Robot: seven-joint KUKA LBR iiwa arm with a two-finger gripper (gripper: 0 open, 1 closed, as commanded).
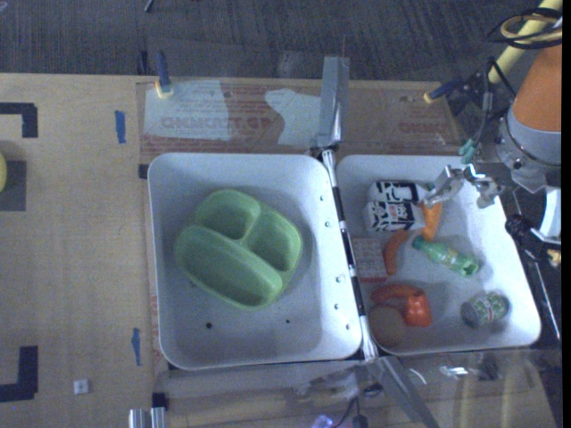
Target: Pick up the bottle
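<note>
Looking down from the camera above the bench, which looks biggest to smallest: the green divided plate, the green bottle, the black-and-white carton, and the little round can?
1. Green divided plate, by far the largest.
2. Black-and-white carton.
3. Green bottle, longer than the carton but much slimmer, so those two are close.
4. Round can, smallest.

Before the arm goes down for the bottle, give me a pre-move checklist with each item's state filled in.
1. Bottle located: ok. The green bottle lies on its side in the right bin.
2. Gripper over the bottle: not ok. The gripper sits above the bin's upper edge, up-screen of the bottle.
3. Nothing held: cannot tell at this resolution.
4. Space around the bottle: ok on its lower side; the orange carrot lies close to its cap end, whether touching I cannot tell.
5. Other clutter apart: ok. The small can and the red pepper lie clear of the bottle.
</note>
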